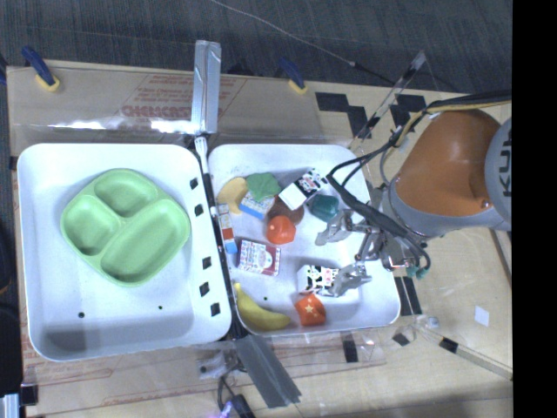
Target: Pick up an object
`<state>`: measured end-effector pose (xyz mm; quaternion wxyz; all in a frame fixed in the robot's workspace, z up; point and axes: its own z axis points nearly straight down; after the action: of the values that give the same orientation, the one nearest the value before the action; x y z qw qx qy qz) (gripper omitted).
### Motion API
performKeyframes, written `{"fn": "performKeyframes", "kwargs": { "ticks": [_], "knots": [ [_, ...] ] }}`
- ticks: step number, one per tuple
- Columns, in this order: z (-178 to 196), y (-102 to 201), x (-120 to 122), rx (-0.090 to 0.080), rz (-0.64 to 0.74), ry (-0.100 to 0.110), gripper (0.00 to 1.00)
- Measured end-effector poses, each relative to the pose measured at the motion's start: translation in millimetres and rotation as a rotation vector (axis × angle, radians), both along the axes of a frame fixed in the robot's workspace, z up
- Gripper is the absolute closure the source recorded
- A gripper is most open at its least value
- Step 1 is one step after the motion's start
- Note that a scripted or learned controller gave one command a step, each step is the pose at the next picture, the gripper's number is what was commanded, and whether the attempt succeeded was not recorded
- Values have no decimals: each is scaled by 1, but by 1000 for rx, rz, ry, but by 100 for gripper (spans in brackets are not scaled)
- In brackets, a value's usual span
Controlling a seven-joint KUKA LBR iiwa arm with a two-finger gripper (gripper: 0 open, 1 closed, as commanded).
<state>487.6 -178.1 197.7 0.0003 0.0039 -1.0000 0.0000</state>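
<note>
Between my two fingers, which are standing spread apart with nothing clamped in them, my gripper (342,253) is hovering over the right side of the right bin (374,168). Just beside my lower fingertip, a small black-and-white cow-patterned carton (317,278) is lying on the bin floor, near enough that I cannot tell whether the finger is touching it. Just below that, a red strawberry-like piece (311,310) is resting against the bin's near wall, and a yellow banana (258,314) is curving along the same wall further to my left. Close above my upper finger, a teal round object (324,205) is sitting, with a black-and-white patterned box (309,184) just past it. Further left of my fingers, an orange-red ball (280,230) is lying near the middle, a red-and-white carton (258,257) is lying below it, and a green block (262,185) and a yellow piece (231,192) are crowding the far left corner. Well away across the divider, a green sectioned plate (126,225) is occupying the left bin (43,320).
</note>
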Motion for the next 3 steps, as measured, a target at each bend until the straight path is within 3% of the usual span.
{"fn": "performKeyframes", "kwargs": {
  "ticks": [1, 2, 3],
  "knots": [
    [-89, 24, 29, 3, -41, 5, 0],
    [-106, 71, 103, 2, -11, -1, 0],
    [-106, 86, 75, -2, -368, 0, 0]
  ]
}}
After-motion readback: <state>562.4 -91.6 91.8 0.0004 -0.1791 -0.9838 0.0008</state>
